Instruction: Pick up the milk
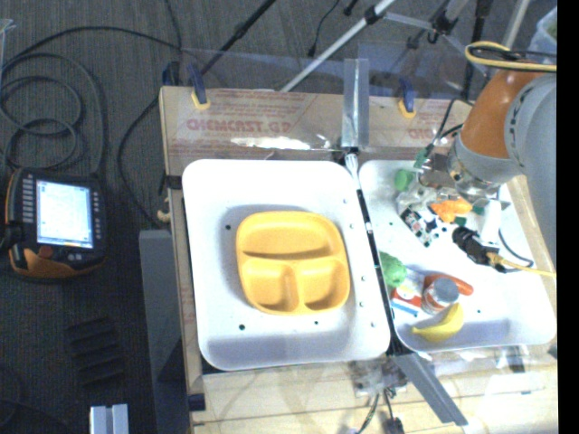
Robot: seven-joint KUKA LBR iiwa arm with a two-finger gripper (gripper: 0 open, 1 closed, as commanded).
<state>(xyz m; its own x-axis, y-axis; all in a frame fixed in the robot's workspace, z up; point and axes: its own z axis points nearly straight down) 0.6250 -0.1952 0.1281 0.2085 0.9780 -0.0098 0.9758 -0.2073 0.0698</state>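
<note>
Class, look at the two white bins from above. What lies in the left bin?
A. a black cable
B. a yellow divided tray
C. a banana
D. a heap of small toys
B: the yellow divided tray sits alone in the left bin, while the banana and the other small items lie in the right bin.

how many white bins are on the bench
2. The left bin holds a yellow tray; the right bin sits beside it, under the arm.
</note>
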